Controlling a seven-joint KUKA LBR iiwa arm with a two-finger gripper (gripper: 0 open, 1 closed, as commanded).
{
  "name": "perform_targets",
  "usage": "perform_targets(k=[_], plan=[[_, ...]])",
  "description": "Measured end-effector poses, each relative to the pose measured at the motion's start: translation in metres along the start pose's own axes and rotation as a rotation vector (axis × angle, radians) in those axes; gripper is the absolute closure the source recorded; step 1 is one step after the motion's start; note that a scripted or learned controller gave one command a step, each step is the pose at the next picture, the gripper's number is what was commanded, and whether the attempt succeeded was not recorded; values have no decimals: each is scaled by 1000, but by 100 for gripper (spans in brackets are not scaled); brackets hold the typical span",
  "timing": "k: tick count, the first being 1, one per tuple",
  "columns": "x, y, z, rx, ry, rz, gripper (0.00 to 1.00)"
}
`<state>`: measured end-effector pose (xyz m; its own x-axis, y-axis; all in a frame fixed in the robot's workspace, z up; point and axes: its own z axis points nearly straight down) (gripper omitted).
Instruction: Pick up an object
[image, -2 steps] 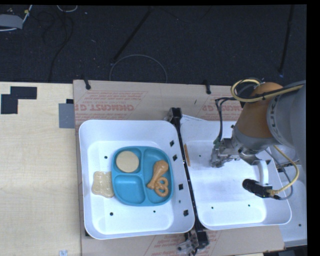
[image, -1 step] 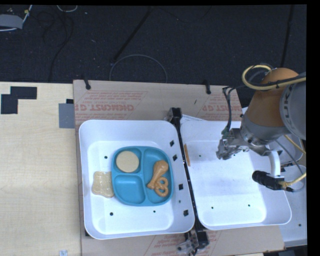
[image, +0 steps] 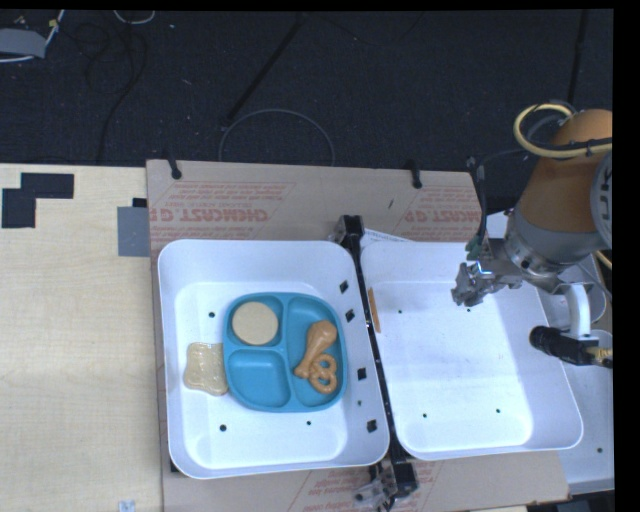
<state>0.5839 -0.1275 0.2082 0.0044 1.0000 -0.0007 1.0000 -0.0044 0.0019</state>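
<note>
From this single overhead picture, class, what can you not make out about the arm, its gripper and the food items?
- gripper, camera view: too small and dark to tell its finger state.
- arm: cut off by the picture's right edge.
- blue tray: its underside and the left bin floor beneath are hidden by the tray.
- pretzel and drumstick: whether they touch is too fine to judge.

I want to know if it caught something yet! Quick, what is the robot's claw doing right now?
Gripper: over the right bin, nothing visibly in its grasp; too small and blurred to say if it is open or shut.
</note>
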Motion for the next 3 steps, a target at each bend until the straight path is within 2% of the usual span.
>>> perform_targets(k=[1,2,3], plan=[[-1,1,-53,-2,0,-5,100],[50,3,-39,5,2,-8,100],[92,18,-31,4,1,-7,100]])
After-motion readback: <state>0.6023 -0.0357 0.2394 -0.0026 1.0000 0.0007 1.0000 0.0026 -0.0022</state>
